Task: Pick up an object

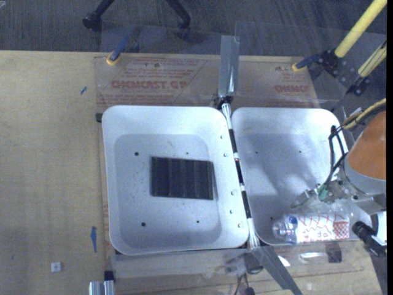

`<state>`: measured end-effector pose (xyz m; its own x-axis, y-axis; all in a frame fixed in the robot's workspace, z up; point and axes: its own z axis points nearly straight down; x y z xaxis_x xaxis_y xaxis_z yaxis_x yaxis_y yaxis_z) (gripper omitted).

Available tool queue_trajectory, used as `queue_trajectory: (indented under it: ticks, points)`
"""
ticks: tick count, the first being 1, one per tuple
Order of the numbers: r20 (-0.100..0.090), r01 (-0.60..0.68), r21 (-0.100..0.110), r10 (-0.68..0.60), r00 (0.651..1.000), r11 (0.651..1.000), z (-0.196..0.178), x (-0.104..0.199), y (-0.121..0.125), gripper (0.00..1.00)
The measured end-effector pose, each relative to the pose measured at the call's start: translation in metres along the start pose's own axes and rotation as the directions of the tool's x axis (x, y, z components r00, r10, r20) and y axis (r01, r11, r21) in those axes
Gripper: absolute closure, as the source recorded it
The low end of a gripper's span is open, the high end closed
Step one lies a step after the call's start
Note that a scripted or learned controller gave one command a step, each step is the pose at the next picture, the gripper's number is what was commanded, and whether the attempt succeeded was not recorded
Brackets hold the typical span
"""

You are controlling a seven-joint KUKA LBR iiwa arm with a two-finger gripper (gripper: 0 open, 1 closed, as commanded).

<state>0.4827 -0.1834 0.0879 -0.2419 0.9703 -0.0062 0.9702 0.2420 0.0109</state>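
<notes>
Bottle [313, 228] lies in right bin [276, 140], just below gripper [323, 193].

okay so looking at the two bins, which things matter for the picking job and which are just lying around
For the job: plastic bottle in the right bin; dark ridged pad in the left bin; gripper.

Lying about: orange-tipped clamp; yellow pole.

Two shallow white bins of smooth, faintly glossy plastic, the left [123, 128] and the right [276, 128], sit on a matt pale wooden tabletop [43, 165], the left holding a dark ribbed matt rectangular pad [182, 178], the right a clear glossy plastic bottle with a red-and-white printed label [313, 228].
</notes>
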Motion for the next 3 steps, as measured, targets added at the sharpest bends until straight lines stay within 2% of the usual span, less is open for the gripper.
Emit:
queue_trajectory:
  ticks: [1,2,3]
  points:
    - [-0.004,0.03,0.002,-0.03,1.0,1.0,0.001,0.031,0.076,0.0]
    - [-0.003,-0.059,0.008,0.059,0.998,0.998,-0.024,-0.022,0.106,0.0]
    - [-0.013,-0.071,0.008,0.071,0.997,0.997,-0.007,-0.045,0.04,0.0]
